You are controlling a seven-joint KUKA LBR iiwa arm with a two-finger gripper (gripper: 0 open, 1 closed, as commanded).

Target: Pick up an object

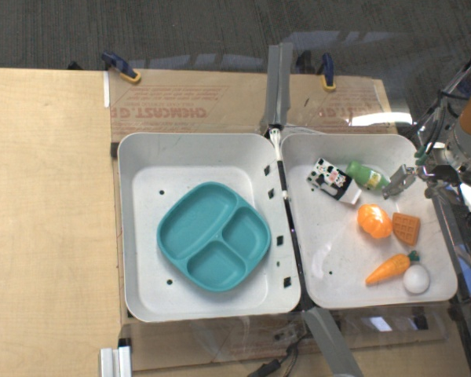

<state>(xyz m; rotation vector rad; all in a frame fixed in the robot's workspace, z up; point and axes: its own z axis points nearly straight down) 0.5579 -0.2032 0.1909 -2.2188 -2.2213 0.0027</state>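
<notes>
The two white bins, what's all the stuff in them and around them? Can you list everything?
Divided plate: 1, teal, left bin.
Bins: 2, white, side by side on the bench.
Bottle: 1, green, right bin, far side.
Cow-patterned box: 1, black and white, beside the bottle.
Orange fruit: 1, orange, right bin middle.
Waffle: 1, orange-brown, touching the fruit.
Carrot: 1, orange, near side.
Egg: 1, white, by the carrot.
Clamps: 2, blue and yellow, on the cardboard.
Gripper: 1, grey, over the right bin.
</notes>
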